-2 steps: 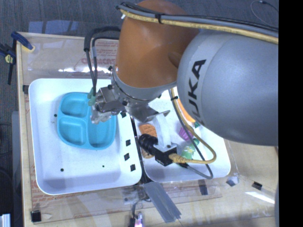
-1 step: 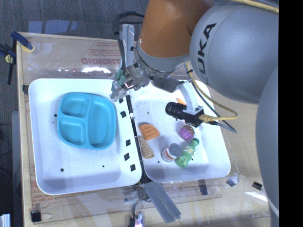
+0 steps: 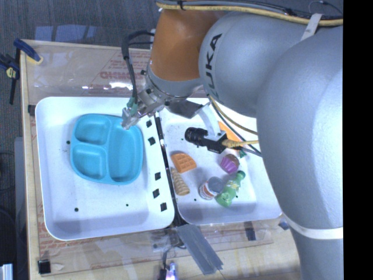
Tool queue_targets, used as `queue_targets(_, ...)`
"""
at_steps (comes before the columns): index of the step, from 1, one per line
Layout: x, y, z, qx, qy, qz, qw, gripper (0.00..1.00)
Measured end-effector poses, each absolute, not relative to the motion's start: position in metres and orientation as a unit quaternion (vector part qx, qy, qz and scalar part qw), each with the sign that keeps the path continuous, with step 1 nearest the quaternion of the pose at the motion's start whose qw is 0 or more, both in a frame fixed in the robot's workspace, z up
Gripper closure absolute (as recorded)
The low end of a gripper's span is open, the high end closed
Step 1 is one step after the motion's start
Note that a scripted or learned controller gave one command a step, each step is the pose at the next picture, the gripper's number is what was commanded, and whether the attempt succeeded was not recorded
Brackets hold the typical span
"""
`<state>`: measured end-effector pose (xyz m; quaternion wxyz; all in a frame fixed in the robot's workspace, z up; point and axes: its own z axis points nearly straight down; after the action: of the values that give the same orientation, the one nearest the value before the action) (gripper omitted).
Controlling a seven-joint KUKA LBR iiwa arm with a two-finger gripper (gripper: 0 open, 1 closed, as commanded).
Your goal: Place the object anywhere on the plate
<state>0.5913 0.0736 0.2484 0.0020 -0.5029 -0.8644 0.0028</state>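
Blue plastic marked the camera view for you: the three-compartment plate (image 3: pixel 93 134) lay in the left bin (image 3: pixel 58 210) on the worktop (image 3: pixel 105 252). The claw (image 3: pixel 129 119) hung at the plate's upper right rim, close to the wall between the bins. You could not tell whether it was released or clenched, nor whether it carried anything. Loose objects lay in the right bin (image 3: pixel 204 216): an orange wedge (image 3: pixel 183 161), a tan ridged piece (image 3: pixel 180 184) just below it, a purple item (image 3: pixel 229 163) and a green bottle (image 3: pixel 230 190).
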Motion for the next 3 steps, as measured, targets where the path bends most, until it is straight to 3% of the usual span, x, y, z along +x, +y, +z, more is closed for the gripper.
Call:
queue_targets(1, 0.5914, 0.0735, 0.2486, -0.503, -0.864, 0.0027, 0.002, 0.0)
queue_targets(2, 0.5918, 0.0744, 0.257, -0.501, -0.865, 0.004, 0.003, 1.0)
queue_targets(3, 0.5918, 0.0744, 0.257, -0.501, -0.865, 0.004, 0.003, 0.0)
